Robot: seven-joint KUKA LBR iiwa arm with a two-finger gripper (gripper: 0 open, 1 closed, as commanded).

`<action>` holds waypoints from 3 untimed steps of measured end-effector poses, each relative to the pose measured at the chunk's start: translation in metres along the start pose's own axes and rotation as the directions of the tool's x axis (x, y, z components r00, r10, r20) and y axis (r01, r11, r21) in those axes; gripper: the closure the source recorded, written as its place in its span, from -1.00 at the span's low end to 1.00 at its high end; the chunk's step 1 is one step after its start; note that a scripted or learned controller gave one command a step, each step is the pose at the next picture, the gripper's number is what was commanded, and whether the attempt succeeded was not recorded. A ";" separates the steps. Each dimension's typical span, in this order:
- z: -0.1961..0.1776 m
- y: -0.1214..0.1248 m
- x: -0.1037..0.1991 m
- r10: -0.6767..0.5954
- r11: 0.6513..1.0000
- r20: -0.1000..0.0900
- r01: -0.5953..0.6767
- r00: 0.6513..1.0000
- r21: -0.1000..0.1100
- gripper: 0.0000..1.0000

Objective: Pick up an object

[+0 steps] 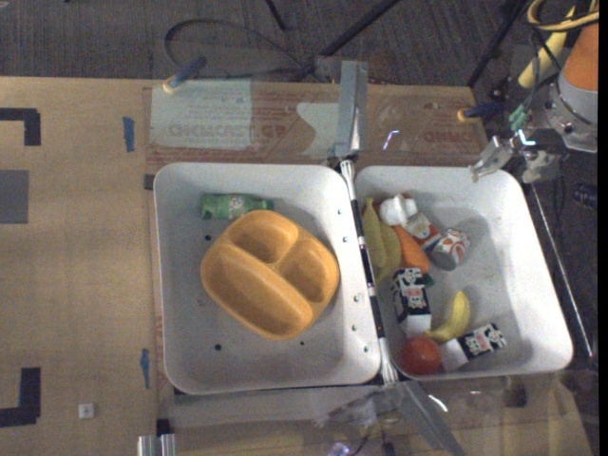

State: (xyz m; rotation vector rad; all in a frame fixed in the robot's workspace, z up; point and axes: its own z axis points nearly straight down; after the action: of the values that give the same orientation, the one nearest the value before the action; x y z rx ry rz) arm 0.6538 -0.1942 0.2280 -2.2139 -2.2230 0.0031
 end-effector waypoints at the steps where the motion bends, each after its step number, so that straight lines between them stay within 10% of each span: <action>1: 0.103 -0.024 0.026 0.163 0.987 0.000 -0.163 0.987 0.004 -1.00; 2: 0.143 -0.084 0.049 0.208 0.978 0.000 -0.208 0.978 -0.005 -1.00; 3: 0.133 -0.084 0.047 0.210 0.978 0.000 -0.210 0.978 -0.006 1.00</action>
State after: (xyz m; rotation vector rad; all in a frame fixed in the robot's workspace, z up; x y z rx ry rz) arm 0.5691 -0.1470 0.0955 -2.4401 -1.9805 -0.0018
